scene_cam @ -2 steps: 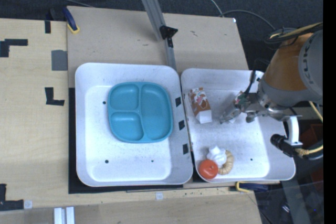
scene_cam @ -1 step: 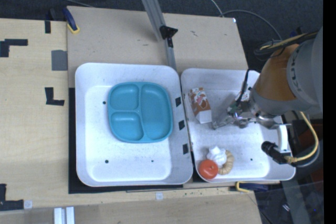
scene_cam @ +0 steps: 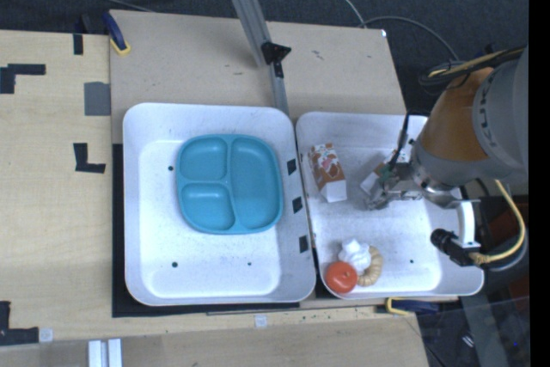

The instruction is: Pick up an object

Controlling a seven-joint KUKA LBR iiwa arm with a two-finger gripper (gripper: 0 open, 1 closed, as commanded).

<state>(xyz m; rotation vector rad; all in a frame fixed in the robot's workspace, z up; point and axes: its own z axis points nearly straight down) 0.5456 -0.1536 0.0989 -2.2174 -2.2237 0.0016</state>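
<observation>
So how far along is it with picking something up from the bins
Nothing looks picked up yet. The carton lies in the right bin, and the red toy sits near its front edge. The pincer is low in that bin, beside the carton but apart from it. Grasping and lifting an object are left.

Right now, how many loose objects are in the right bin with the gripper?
3. A small carton lies near the bin's left wall, and a red ball and a cream ring-shaped item sit touching at the front edge. The gripper may hide more.
</observation>
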